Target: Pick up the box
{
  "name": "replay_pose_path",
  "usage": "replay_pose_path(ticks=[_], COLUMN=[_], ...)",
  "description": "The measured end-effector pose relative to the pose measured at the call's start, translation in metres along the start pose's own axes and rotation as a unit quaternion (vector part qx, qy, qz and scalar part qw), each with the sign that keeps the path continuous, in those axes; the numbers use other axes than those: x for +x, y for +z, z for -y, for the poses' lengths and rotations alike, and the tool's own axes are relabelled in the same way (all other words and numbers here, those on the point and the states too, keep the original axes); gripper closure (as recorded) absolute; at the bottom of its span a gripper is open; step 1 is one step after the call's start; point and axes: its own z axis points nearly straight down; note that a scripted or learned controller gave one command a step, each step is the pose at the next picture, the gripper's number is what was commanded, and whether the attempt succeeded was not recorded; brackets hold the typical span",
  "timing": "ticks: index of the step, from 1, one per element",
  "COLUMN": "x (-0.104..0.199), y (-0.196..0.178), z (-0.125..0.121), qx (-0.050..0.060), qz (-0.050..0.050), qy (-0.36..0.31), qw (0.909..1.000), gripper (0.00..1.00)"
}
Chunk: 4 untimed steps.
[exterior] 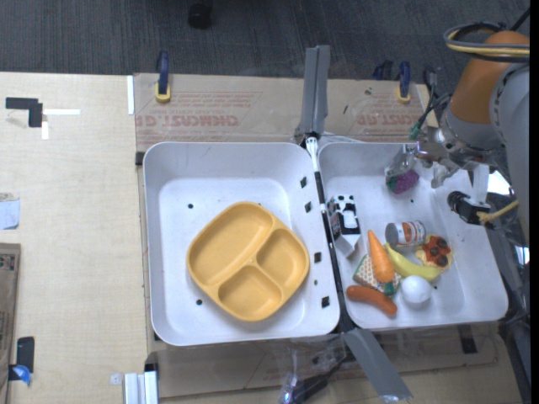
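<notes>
While the tool (410, 165) grips purple grapes (403, 180), box (344, 220) well apart, leftward.

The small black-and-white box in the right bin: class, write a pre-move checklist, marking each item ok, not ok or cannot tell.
1. Small black-and-white box visible by the right white bin's left wall: ok.
2. Box top uncovered: ok.
3. Gripper above box: not ok; it is over the purple grape bunch.
4. Finger state: cannot tell.
5. Orange carrot clear of box: cannot tell.
</notes>
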Motion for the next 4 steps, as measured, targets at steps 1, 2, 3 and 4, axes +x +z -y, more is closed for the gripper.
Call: replay_pose_path(ticks=[1,2,3,4], x=[-0.025,0.015,0.053,-0.011], y=[0.013,-0.016,-0.027,0.017], z=[-0.008,0.052,0.052,-0.001], qx=[0.001,0.001,0.001,0.001], qz=[-0.006,0.000,0.000,0.000], qy=[0.012,0.035,0.002,0.028], qw=[0.9999,0.9994,1.0000,0.9996], gripper=[0.00,0.00,0.00,0.00])
